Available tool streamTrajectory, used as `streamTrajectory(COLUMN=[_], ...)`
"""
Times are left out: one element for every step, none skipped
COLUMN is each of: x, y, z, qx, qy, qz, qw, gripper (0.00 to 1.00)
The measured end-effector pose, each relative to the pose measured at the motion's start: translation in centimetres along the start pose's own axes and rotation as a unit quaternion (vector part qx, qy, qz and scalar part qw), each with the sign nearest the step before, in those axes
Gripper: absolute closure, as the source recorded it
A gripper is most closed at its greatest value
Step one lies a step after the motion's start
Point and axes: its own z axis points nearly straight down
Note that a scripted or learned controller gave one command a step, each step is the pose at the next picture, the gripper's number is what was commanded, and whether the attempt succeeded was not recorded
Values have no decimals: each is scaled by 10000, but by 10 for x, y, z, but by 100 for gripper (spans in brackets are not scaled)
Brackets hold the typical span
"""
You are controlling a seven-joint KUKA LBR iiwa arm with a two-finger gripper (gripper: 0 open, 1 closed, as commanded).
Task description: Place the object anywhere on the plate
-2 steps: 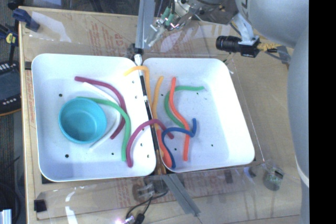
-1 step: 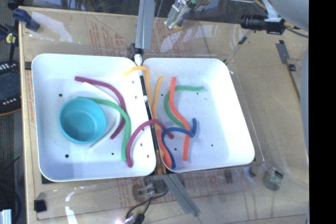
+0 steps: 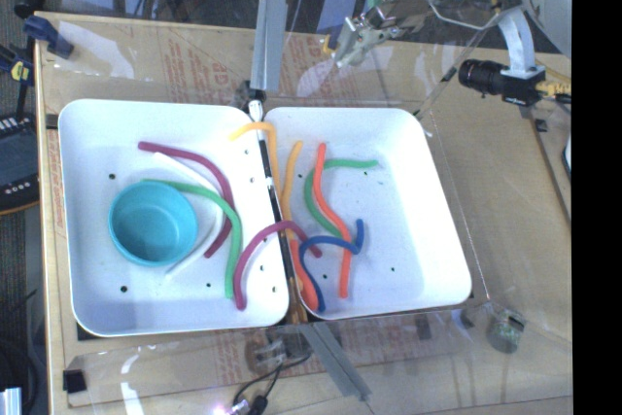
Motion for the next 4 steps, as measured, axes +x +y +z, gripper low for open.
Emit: streamTrajectory(x=[-83, -37, -64, -64], y=[3, 20, 22, 22], z=[0, 98, -1, -1], qx=[-25, 2, -31, -31], qy=[-10, 1, -12, -11], qz=[-755, 234, -913, -916], qw=[9971, 9997, 9958, 9958], gripper=[100, 100, 100, 0])
